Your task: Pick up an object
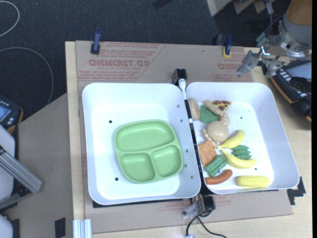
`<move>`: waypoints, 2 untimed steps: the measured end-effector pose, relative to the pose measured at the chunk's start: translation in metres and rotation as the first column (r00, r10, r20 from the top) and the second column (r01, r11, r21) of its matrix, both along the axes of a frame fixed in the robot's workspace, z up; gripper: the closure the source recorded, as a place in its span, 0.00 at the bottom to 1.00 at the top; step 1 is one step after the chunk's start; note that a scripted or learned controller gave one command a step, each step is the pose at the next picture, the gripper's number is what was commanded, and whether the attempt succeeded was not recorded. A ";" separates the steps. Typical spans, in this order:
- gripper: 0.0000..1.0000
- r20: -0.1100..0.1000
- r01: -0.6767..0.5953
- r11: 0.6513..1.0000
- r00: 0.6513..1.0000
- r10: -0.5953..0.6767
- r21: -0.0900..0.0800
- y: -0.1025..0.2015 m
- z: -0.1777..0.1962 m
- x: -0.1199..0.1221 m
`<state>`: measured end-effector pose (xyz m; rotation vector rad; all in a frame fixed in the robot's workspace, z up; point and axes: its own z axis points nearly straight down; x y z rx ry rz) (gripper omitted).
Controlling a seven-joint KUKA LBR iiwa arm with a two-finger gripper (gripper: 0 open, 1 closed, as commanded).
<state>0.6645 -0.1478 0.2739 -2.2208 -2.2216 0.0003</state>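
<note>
Over the bench's far right corner: gripper (253, 58) hangs outside the right bin (277, 110), jaws spread, nothing between them.
Nearest pick: pizza slice (218, 104), below-left of gripper.
Right bin: toy food heaped along its left side; corn cob (253, 181) lies crosswise.
Left bin (94, 133): green divided tray (147, 150).

Robotics lab, clamped cardboard-covered bench (124, 58), loose cables (29, 58), dark carpet (124, 14)
</note>
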 end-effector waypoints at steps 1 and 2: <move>1.00 0.004 -0.001 1.000 1.000 0.001 -0.002 0.000 0.011 0.001; 1.00 -0.013 0.006 1.000 1.000 -0.006 0.001 -0.072 -0.168 -0.003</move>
